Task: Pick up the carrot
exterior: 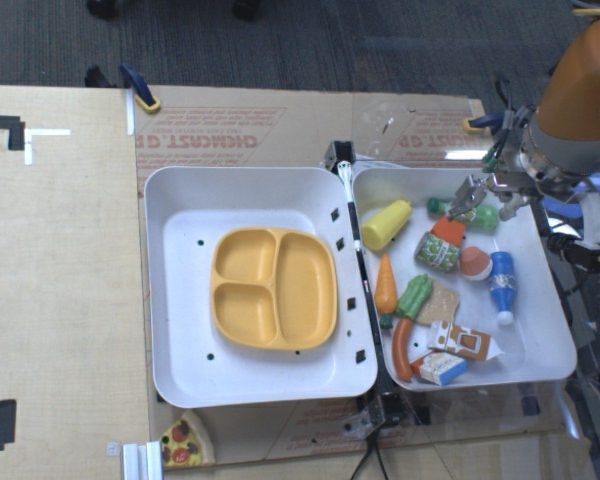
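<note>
Currently the hand [477, 196] is hovering near the right bin's [550, 368] far edge; whether it is apart or together I cannot tell. Carrot [385, 284] is lying against that bin's left wall, untouched, well apart from the hand.

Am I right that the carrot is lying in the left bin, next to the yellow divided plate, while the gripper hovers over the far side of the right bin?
Not quite: the carrot lies in the right bin, against its left wall, as the camera view shows. The yellow divided plate sits alone in the left bin, and the gripper does hover over the right bin's far side.
</note>
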`<state>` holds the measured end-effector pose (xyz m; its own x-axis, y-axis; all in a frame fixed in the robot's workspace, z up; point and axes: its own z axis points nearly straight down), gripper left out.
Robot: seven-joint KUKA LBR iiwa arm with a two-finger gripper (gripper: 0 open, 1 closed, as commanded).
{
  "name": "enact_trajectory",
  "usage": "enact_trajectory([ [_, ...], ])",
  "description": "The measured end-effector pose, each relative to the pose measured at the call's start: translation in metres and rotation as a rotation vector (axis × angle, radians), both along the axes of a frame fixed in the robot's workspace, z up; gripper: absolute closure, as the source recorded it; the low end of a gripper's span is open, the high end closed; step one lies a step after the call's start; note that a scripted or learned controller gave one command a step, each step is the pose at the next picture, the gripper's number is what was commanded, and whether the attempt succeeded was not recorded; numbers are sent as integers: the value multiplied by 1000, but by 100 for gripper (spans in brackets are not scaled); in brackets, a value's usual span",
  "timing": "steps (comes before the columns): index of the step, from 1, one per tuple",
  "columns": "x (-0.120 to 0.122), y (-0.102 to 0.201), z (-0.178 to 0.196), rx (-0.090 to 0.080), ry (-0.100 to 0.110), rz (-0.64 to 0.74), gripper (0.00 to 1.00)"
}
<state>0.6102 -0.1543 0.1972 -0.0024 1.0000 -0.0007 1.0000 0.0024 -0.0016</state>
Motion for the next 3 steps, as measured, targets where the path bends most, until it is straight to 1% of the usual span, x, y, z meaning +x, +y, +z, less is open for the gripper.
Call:
enact_trajectory([
  [1, -37, 63, -88, 0, 0, -170, 0],
  [2, -69, 138, -6, -1, -1, -149, 0],
  [3, -62, 89, -7, -3, 1, -384, 0],
])
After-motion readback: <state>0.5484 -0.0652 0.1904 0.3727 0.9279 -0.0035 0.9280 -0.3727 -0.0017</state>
